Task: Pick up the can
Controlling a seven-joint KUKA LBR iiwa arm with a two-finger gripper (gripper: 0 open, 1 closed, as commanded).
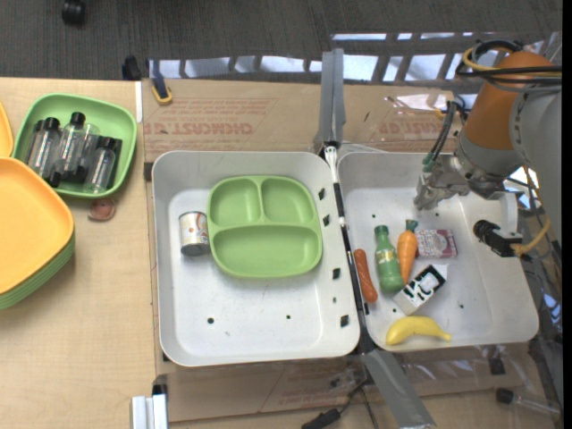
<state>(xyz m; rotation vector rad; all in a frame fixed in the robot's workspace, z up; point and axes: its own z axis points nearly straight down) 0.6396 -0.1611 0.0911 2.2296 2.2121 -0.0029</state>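
Over the right bin [483,320], the gripper [427,195] hangs above the carrot [407,248].

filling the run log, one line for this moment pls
hand: over right bin, not at can | can: left bin, left of green tray | grasp: none

Two shallow white plastic bins sit side by side: the left bin [179,329] and the right bin [483,320]. The left bin holds two things: one light green three-compartment plastic tray [265,226] and, just left of that tray, one small silver metal can [193,233]. The right bin holds six: one green plastic bottle [387,259], one orange toy carrot [407,250], one reddish sausage-shaped toy [365,275], one yellow toy banana [417,331], one pink-and-white packet [436,244] and one black-and-white carton [421,288]. Far left of the green tray, on the wooden surface [80,356], stand one green square dish [121,128] with four small dark-capped clear bottles [73,152], and one stack of orange plates [31,239].
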